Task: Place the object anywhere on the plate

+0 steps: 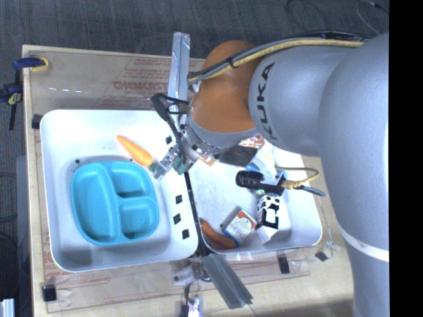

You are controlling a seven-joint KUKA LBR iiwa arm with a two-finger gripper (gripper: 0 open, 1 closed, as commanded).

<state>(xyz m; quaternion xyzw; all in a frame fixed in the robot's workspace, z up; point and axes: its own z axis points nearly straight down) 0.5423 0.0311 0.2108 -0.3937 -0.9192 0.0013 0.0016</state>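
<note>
Two white bins are set side by side on the bench. In the left bin point(56, 144) a blue plate point(89, 207) with three compartments is laid flat, towards the near side. An orange carrot point(134, 150) is seen lying on the white floor of the same bin, just beyond the plate's far rim and slanted across it. Whether its tip touches the rim cannot be made out, but no part of it is inside a compartment.

The gripper point(166, 164) is held low over the left bin's right-hand edge, close to the wall shared by the two bins. It is just to the right of the carrot, and nothing is seen held in it. Whether the pincer is spread or pressed together cannot be told (the tip is small and blurred in this view).

In the right bin point(310, 233) a small carton point(239, 226) is tilted near the front wall. A brown sausage-shaped item point(217, 235) is lain just beside it, in the front left corner.
</note>
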